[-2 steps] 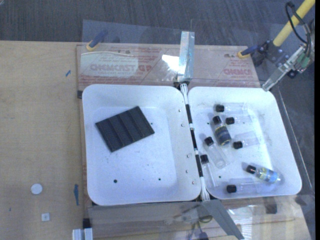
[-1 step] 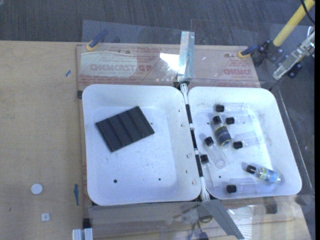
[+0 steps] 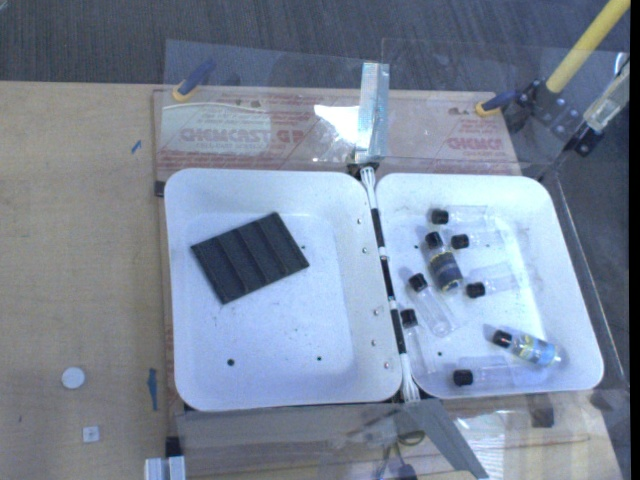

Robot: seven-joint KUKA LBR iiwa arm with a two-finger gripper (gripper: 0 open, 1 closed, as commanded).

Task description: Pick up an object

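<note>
Left bin: the shallow white plastic bin (image 3: 190, 358) holds one thing, a dark grey ribbed rectangular pad (image 3: 250, 256), lying flat and skewed towards the bin's far-left corner, well clear of every wall.
Right bin: the second shallow white bin (image 3: 570, 268) holds a scatter of small clear vials with black caps (image 3: 438, 216), most of them on their sides.
Vial cluster: several lie close together in the far half near the bin's inner edge, among them a dark-labelled vial (image 3: 445, 268); some look close enough to touch, though the clear glass makes that hard to judge.
Near edge of right bin: a clear vial with a yellow and blue end (image 3: 525, 347) lies tilted near the near-right corner, with another capped vial (image 3: 478, 375) just beside the near wall.
Inner edge: one black cap (image 3: 407, 318) sits right against the ridge where the two bins meet (image 3: 385, 268).
Why so placed: the loose, unordered lie suggests random pick targets; the bin walls stop the round vials from rolling off.
Holding the set-up: blue and yellow clamps (image 3: 192, 80) pin a clear sheet and a lettered board (image 3: 250, 133) along the wooden worktop's (image 3: 70, 218) far edge.
Task's thing: any of these would serve; the pad seems easiest, being alone.
Gripper: whether it is spread or pressed together cannot be told.
</note>
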